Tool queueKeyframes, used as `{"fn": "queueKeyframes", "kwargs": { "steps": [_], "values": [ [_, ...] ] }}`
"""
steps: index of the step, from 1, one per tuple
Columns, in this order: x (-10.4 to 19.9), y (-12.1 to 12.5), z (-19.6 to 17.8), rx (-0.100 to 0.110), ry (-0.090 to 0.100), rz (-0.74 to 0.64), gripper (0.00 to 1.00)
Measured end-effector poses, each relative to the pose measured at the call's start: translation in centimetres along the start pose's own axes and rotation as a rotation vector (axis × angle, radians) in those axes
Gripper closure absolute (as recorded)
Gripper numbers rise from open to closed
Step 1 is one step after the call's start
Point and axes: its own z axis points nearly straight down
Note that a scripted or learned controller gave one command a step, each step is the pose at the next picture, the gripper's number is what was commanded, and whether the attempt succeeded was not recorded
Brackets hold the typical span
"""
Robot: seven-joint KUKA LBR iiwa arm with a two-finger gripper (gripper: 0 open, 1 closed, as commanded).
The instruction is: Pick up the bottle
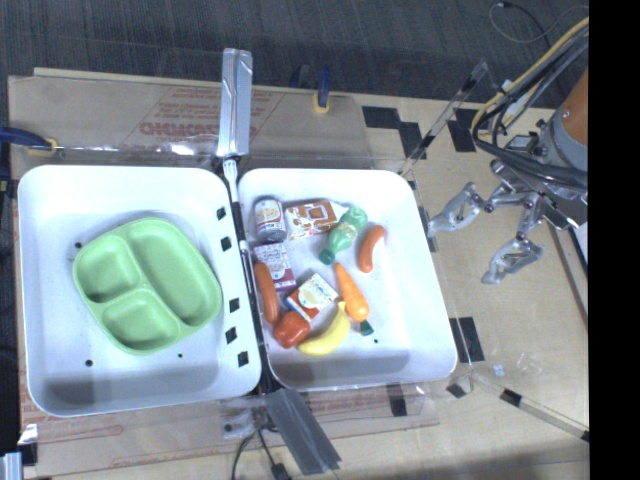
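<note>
The bottle (342,234) is small and green, lying tilted in the upper middle of the right bin (425,298). It rests between a brown packet (310,216) and an orange sausage-shaped toy (369,248). My gripper (484,238) hangs over the bare bench to the right of that bin, well clear of the bottle. It is open, its two metal fingers (455,211) spread wide with nothing between them.
The right bin also holds a can (267,217), a carrot (350,291), a banana (326,337), a small carton (314,296) and a red toy (290,329). A green divided plate (148,283) lies in the left bin (40,368). Cables (520,98) run at the upper right.
</note>
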Motion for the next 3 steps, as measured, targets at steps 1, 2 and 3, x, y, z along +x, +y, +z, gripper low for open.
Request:
{"fn": "queueKeyframes", "kwargs": {
  "steps": [1, 2, 3],
  "values": [
    [-1.8, 2.8, 3.6, 0.000, -0.001, -0.137, 0.00],
    [-8.7, -1.9, 11.7, -0.002, -0.002, -0.391, 0.00],
    [-11.3, -6.7, 7.0, 0.002, -0.002, -0.768, 0.00]
  ]
}}
